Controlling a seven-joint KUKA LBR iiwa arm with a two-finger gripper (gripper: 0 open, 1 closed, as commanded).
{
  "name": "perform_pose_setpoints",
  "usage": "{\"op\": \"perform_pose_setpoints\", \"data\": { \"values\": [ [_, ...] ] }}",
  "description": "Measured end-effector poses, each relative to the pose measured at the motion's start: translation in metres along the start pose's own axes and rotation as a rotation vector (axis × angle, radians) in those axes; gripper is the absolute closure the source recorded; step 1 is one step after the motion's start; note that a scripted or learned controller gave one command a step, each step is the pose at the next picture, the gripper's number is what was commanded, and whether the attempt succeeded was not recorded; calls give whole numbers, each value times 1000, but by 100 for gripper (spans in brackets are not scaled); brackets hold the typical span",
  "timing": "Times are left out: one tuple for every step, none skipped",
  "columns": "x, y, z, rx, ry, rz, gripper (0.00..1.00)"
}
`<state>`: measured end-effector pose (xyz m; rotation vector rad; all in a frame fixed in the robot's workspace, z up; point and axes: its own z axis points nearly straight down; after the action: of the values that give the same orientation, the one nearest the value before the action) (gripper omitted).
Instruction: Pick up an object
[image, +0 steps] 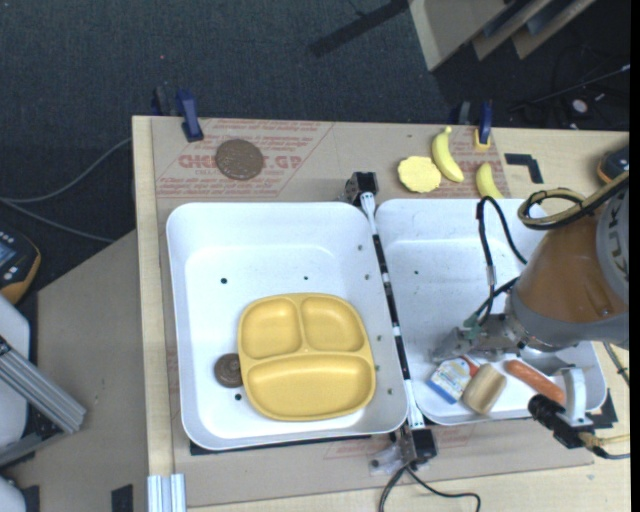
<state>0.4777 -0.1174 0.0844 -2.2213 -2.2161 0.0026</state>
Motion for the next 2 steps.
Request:
{"op": "perform_pose_setpoints", "data": {
  "values": [
    [-67,102,-12,-15,-9,-3,0],
    [-105,-1,-1,1,9,0,0]
  ]
}}
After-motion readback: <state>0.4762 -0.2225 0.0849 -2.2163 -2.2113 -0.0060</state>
